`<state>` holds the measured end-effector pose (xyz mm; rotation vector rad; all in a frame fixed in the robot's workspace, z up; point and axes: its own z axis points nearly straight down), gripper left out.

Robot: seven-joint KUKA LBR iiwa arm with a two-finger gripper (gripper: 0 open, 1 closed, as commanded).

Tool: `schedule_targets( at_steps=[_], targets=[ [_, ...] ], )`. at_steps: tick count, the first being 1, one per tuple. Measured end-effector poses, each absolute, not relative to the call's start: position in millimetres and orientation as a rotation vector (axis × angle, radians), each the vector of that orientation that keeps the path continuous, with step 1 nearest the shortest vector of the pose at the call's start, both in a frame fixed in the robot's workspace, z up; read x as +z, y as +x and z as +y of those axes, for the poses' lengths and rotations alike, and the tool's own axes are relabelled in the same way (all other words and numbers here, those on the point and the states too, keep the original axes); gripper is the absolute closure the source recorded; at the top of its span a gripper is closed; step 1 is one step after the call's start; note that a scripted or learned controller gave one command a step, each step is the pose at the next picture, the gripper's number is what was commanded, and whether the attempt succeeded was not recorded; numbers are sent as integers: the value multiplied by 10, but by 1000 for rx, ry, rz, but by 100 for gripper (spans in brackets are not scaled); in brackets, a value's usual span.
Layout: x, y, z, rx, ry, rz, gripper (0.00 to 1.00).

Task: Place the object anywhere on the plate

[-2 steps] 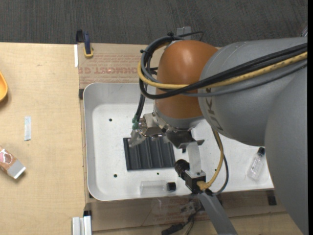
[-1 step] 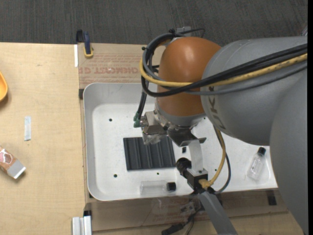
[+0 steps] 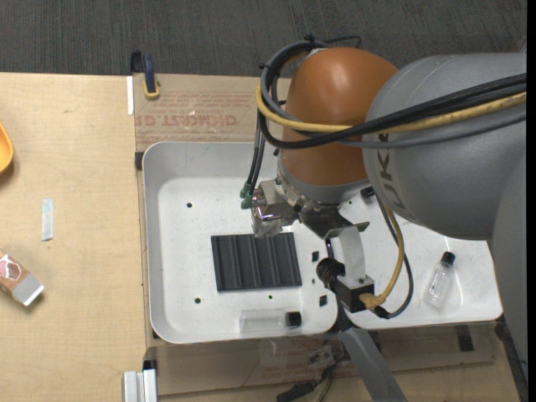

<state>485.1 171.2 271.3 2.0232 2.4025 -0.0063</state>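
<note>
A black ribbed rectangular plate (image 3: 255,262) lies flat in the white bin (image 3: 167,224), left of its middle. A small clear vial with a black cap (image 3: 270,319) lies on its side by the bin's front wall, just below the plate. A second clear vial with a black cap (image 3: 439,279) lies at the bin's right. The arm's orange band and grey body hang over the middle of the bin. My gripper (image 3: 272,210) shows as a metallic part under the band, right above the plate's far right corner. Nothing can be seen held in it.
Cables loop around the wrist and down to a black fitting (image 3: 356,296) near the bin's front. On the wooden bench at left lie a small white strip (image 3: 47,220) and a brown-and-white packet (image 3: 18,279). A blue clamp (image 3: 146,72) holds cardboard (image 3: 201,120) behind the bin.
</note>
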Motion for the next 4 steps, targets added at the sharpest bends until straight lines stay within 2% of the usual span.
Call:
schedule_targets(
  at_steps=[1, 2, 3, 4],
  targets=[
    [2254, 4769, 2238, -11, 2281, 2161, 100],
    [2254, 4769, 2238, -11, 2281, 2161, 0],
    [2910, 4849, 2281, -5, 1689, 2648, 0],
    [2985, 4854, 2274, -12, 1690, 2648, 100]
  ],
)
